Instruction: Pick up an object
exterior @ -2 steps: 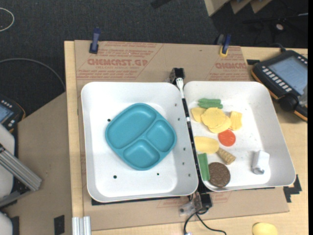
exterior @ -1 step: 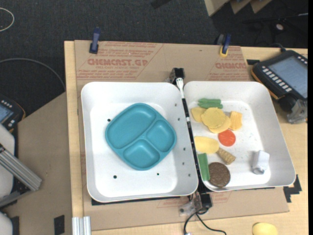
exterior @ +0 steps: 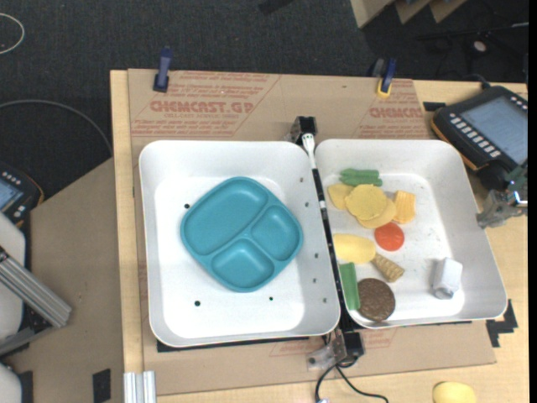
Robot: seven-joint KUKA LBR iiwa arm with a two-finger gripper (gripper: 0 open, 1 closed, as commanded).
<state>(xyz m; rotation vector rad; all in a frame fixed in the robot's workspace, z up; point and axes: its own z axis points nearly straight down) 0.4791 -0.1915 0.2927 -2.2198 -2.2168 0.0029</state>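
Observation:
The right bin (exterior: 470, 183) holds several small items. A green piece (exterior: 361, 176) lies at the back, with yellow pieces (exterior: 367, 204) and an orange piece (exterior: 405, 206) just in front of it. A red disc (exterior: 388, 238) and a yellow oval (exterior: 354, 248) sit mid-bin. Toward the front are a tan ridged wedge (exterior: 388, 267), a green stick (exterior: 348, 282), a brown disc (exterior: 375, 298) and a grey-white cylinder (exterior: 445, 277). A grey part that looks like my gripper (exterior: 502, 205) shows at the right edge, outside the bin's right wall and apart from all items.
The left bin (exterior: 159, 183) bears a teal divided plate (exterior: 242, 233). A black hand-held pendant (exterior: 487, 128) lies on the bench behind the right bin. Two clamps (exterior: 163, 70) hold the board's far edge. A yellow object (exterior: 453, 391) sits off the bench front.

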